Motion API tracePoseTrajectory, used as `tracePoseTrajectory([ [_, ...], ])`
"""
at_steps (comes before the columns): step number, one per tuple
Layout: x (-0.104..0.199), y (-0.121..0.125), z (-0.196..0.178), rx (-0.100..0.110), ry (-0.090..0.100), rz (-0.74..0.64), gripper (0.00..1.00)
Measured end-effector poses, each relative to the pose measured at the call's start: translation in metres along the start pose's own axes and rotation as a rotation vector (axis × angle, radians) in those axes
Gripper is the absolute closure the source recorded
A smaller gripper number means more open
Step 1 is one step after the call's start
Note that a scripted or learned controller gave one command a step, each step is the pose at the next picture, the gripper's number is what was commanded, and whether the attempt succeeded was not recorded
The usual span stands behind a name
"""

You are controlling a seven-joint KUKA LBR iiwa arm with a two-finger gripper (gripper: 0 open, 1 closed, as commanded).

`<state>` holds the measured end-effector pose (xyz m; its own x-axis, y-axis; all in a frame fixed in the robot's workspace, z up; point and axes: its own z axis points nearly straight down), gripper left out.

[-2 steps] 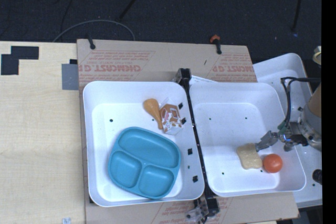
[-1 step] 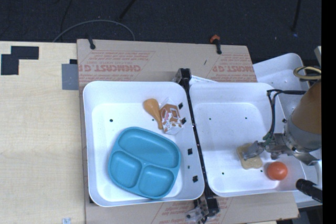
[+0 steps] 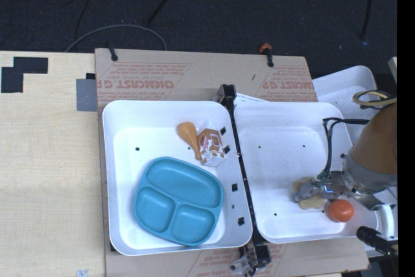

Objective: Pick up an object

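Observation:
My gripper (image 3: 312, 192) reaches in from the right, low over the right bin (image 3: 279, 139), at a small tan and grey object (image 3: 307, 196) near that bin's front right. A red-orange ball (image 3: 340, 210) lies just right of it, close to the wrist. In the left bin (image 3: 130, 133) rest a blue divided plate (image 3: 178, 200), an orange wooden spoon (image 3: 190, 137) and a small brown and white packet (image 3: 211, 145). The fingertips blend with the tan object, so their spacing is unclear.
The arm's grey body and orange band (image 3: 379, 149) cover the right bin's right wall. A black divider (image 3: 237, 165) runs between the bins. Cardboard (image 3: 201, 78) lies under both bins, with a light wooden bench (image 3: 45, 165) to the left.

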<state>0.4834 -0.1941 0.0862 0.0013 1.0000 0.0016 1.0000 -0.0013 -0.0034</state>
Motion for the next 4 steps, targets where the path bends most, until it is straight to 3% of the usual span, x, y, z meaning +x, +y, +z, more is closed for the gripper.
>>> tracePoseTrajectory([
  [1,-0.001,0.001,-0.012,-0.001,0.0,0.004,1.0],
  [4,-0.007,0.002,-0.199,-0.007,-0.004,-0.003,1.0],
])
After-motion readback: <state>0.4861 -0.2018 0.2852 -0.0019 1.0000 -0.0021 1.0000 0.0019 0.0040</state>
